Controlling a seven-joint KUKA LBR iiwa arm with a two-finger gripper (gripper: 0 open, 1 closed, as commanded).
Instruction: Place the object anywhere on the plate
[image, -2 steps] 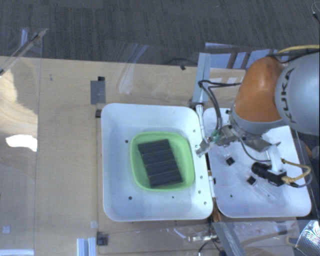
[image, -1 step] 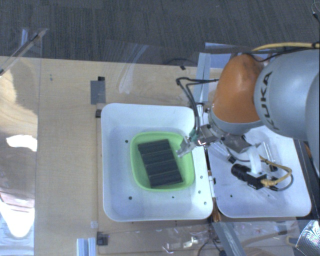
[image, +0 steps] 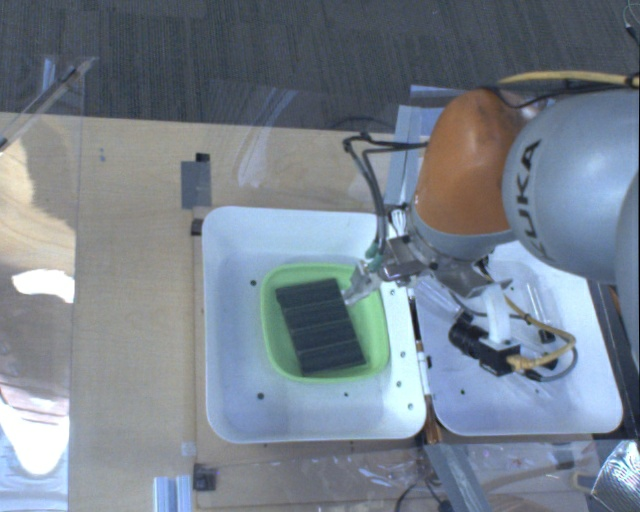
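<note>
- The dark ribbed block lies flat in the green plate, its long side running from about 11 o'clock to 5 o'clock, and covers most of the plate's floor.
- As it lies, the block is wholly inside the green rim, so I judge the placing done or nearly done; what is left would be to draw the arm clear.
- The plate sits in the left white bin, a little toward 3 o'clock of the bin's middle, near the wall it shares with the other bin.
- The pincer hangs at the plate's 1 o'clock edge, just beside the block's upper right corner; whether it is spread or pressed together I cannot tell, as the orange wrist hides much of it.
- Nothing shows between its tips, so I would not call the block held.
- The right white bin carries the arm's shadow and a bundle of black and yellow cable that hangs from the wrist.
- Both bins stand on the pale wooden table, side by side and touching along one edge.
</note>
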